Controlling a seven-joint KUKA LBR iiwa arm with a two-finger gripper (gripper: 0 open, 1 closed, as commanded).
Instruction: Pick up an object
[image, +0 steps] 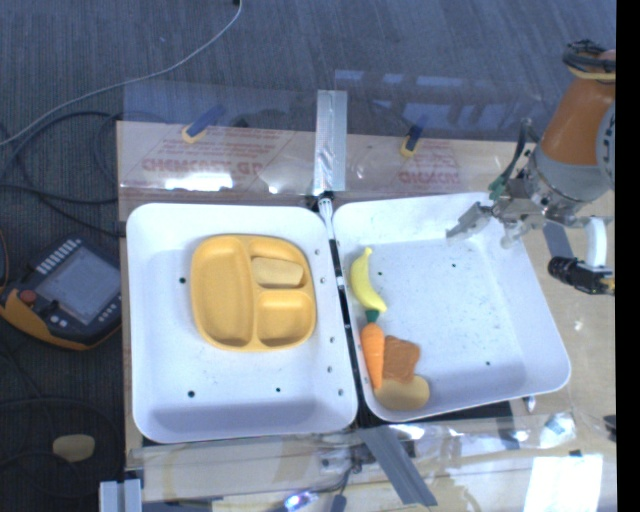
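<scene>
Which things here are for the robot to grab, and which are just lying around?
For the job:
- claw, over the right bin's far edge
- banana, carrot, brown toast piece and tan piece, all in the right bin

Just lying about:
- yellow divided tray in the left bin
- handheld controller on the floor
- cables on the floor

I see dark grey carpet (90, 60) around the bench (240, 150), with a white cable (150, 75) and black cables (40, 150) trailing across it. A pendant (60, 295) lies on the floor at my left, under even light.
</scene>
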